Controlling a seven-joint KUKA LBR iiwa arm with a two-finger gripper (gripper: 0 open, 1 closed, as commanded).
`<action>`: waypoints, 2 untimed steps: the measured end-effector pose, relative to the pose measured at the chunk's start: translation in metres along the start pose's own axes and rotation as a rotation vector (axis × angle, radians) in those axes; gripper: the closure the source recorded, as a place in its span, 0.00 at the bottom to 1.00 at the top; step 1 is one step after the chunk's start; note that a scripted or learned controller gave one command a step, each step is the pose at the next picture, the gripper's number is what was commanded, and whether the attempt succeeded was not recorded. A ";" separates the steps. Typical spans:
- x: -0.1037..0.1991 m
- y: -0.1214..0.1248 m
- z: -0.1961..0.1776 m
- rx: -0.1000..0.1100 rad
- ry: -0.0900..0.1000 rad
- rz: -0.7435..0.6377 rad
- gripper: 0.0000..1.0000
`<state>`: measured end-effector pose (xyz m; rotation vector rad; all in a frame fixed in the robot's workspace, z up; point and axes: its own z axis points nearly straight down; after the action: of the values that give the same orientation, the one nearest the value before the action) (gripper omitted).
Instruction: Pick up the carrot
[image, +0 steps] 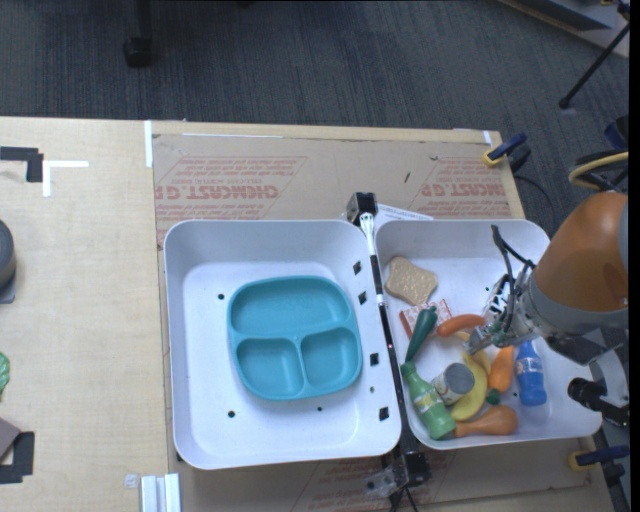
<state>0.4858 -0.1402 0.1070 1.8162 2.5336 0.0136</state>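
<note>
Arm: the grey arm (590, 270) with the orange band comes in from the right and leans over the right bin (455, 240).
Gripper: the gripper (497, 335) is low inside the right bin, among the toy food, just beside the carrot.
Jaws: I cannot tell if they are released or clenched; the tips are too small and mixed with the things around them.
Carrot: the carrot (501, 368) lies in the right bin, a short orange piece, just below the gripper, between the banana and the bottle.
Banana: the yellow banana (474, 390) curves around a small grey can (458, 381).
Bottle: a blue and white bottle (529, 374) lies at the right of the carrot.
Other food: a slice of bread (411, 281) is at the top of the pile; a green bottle (425, 404) lies along the left wall; an orange squash (487, 423) lies at the bottom.
Left bin: the left bin (200, 400) carries a blue plate (294, 336) with three compartments.
</note>
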 end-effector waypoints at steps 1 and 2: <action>0.042 0.034 -0.084 0.025 0.006 0.610 1.00; 0.042 0.033 -0.084 0.025 0.006 0.609 0.00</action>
<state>0.5020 -0.0896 0.1914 2.5102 1.8863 -0.0022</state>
